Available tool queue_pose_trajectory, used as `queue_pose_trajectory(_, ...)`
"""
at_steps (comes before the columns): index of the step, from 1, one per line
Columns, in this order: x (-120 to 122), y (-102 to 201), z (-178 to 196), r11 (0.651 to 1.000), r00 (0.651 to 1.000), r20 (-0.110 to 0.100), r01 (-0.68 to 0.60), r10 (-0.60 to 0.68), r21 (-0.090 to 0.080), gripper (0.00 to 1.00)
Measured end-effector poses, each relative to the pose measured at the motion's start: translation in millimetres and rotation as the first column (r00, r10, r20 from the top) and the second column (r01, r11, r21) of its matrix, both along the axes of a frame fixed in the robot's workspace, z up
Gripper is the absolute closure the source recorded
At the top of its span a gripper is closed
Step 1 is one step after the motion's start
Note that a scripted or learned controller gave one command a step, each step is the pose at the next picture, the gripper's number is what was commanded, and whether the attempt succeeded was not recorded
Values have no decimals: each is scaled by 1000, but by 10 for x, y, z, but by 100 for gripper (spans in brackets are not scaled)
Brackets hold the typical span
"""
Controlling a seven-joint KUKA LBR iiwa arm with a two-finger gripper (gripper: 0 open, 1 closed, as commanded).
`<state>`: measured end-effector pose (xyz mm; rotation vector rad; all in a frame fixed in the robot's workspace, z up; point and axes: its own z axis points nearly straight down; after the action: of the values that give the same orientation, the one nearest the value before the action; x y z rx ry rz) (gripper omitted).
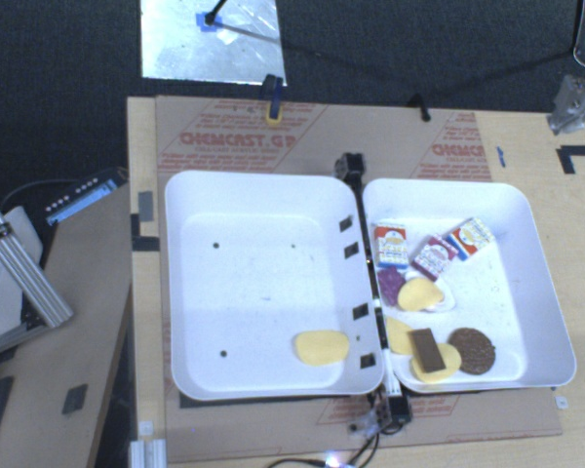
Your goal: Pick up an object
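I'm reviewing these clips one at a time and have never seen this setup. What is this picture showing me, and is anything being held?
One fixed camera looks down at a slant on a bench holding two shallow white bins. The left bin holds a single yellow disc. The right bin holds a pile of small items: three little printed packets, a purple piece, more yellow discs, a brown block and a brown round cookie. A grey piece of hardware sits at the upper right edge, away from the bins. All the items rest in the bins.
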<state>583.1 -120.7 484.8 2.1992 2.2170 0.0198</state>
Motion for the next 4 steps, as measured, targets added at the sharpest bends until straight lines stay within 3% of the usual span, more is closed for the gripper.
queue_pose_trajectory(1,-398,47,-1587,1000,999,-36,7,-7,7,100)
queue_pose_trajectory(2,-151,641,-2196,1000,1000,-26,-2,2,7,100)
queue_pose_trajectory(3,33,1003,-539,1000,1000,0,-2,2,5,100)
queue_pose_trajectory(4,-56,1962,-1415,1000,1000,-27,-4,4,6,100)
